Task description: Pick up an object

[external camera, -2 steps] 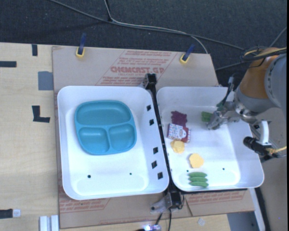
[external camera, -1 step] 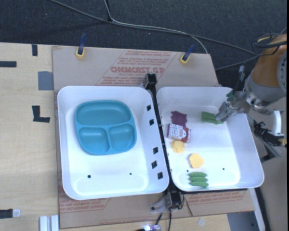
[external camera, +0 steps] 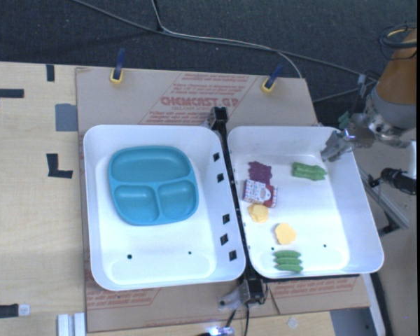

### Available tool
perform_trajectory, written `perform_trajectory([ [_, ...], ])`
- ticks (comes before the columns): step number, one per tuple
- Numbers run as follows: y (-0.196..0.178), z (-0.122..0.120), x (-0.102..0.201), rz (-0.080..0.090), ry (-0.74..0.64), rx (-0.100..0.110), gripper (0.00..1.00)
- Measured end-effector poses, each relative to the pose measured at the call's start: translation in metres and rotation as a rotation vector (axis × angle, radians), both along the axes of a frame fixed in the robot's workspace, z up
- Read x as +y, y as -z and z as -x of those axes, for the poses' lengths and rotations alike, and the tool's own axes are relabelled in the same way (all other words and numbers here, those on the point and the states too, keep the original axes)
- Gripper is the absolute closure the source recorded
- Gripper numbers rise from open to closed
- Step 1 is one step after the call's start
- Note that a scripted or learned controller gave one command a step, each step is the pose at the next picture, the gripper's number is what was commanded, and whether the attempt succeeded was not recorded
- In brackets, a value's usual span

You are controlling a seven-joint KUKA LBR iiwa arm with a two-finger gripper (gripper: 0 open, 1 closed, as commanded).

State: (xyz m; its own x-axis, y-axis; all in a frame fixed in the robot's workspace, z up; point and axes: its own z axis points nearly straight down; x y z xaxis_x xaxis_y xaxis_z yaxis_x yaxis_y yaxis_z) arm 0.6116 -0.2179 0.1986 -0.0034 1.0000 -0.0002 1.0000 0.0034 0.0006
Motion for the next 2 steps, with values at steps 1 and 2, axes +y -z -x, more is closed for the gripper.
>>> perform_trajectory([
  [1, 0.000, 0.000, 0.000, -0.001, 0.002, 0.005, 1.00],
  [2, -0.010, 0.006, 0.052, -0.002, -0.002, 0.005, 1.00],
])
